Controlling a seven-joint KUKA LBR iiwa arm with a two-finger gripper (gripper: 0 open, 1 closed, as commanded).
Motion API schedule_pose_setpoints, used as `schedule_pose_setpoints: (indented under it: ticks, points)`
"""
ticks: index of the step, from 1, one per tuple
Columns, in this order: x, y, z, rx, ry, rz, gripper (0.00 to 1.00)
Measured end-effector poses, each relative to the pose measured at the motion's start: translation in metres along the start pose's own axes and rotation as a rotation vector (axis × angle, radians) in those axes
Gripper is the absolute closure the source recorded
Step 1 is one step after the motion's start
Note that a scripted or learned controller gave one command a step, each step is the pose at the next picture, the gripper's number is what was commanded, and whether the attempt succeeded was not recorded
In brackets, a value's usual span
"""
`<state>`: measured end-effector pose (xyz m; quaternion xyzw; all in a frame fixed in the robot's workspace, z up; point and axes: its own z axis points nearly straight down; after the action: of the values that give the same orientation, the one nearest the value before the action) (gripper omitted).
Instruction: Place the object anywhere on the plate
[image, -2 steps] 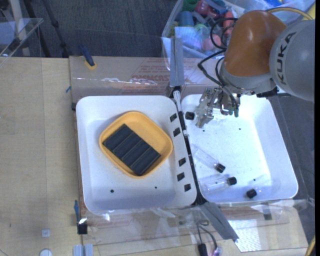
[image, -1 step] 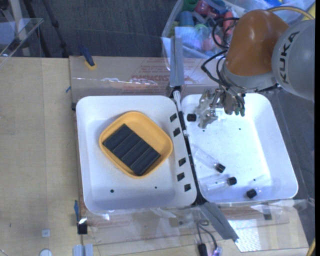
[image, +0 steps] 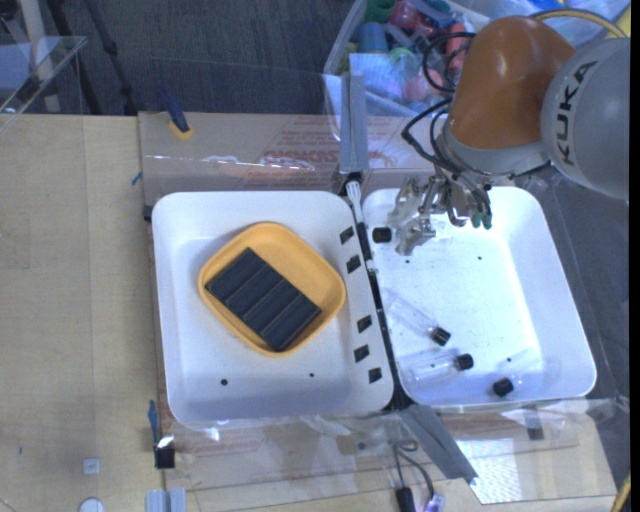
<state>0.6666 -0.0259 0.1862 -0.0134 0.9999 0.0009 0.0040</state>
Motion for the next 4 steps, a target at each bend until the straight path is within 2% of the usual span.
schedule_pose_setpoints:
  ticks: [1,3,4]
  points:
    - [-0.002,0.008,0.000,-0.001,-0.001,-0.127,1.00]
    - [0.000,0.011,0.000,-0.001,0.002,-0.297,1.00]
    - [-0.002,0.000,0.000,-0.001,-0.001,-0.412,1.00]
